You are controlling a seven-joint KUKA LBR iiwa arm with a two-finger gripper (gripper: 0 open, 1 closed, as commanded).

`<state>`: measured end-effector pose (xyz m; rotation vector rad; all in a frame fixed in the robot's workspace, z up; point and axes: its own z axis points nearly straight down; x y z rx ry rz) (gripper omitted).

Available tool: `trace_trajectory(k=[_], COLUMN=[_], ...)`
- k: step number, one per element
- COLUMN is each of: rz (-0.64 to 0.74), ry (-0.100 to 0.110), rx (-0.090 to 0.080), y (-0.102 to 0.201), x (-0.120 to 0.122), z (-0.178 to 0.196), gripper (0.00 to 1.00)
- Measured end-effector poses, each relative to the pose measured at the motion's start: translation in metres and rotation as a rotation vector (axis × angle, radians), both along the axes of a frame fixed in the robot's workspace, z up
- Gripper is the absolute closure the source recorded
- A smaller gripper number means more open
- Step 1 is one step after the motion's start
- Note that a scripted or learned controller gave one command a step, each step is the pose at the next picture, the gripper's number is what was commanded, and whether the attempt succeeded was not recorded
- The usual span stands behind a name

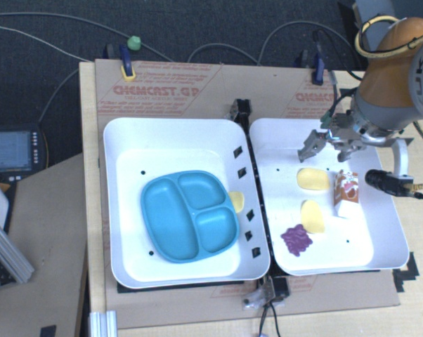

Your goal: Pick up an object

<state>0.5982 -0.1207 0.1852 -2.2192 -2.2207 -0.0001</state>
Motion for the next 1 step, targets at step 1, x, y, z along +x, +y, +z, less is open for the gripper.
trace_trajectory(k=[1], rz=[0.001], ry=[0.005], rx=[0.0], y=[0.0034], x=[0.0093], z=[-0.0539], gripper=[0.0])
